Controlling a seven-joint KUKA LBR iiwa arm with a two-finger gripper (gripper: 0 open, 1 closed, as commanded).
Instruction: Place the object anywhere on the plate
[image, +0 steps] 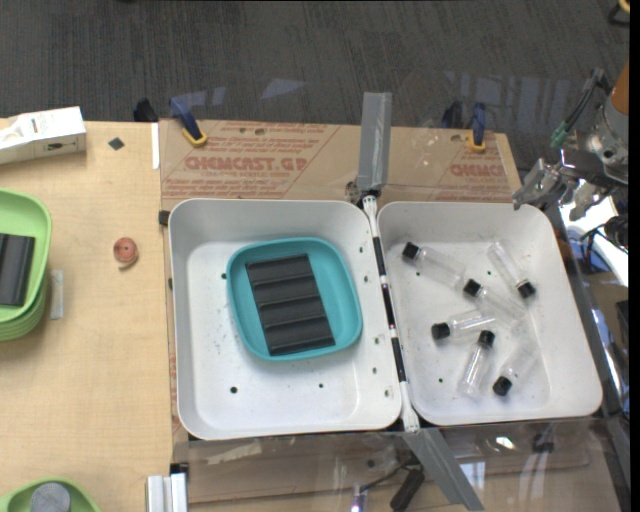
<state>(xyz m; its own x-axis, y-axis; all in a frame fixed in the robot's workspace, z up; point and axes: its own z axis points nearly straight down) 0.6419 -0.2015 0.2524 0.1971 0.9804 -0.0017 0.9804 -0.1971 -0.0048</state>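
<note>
- The gripper (560, 180) sits at the frame's right edge, above the right bin (570, 400) — whether its jaws are wide or narrow I cannot tell.
- Clear tubes (470, 325) with black caps lie scattered in that bin; the teal plate (345, 300) is left of centre.
- Risk: the tubes are round and slick, some touching — one could roll or slip free.

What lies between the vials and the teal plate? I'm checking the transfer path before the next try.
Only the raised rims where the two bins meet separate the vials in the right bin from the teal plate, which already carries dark blocks.
</note>
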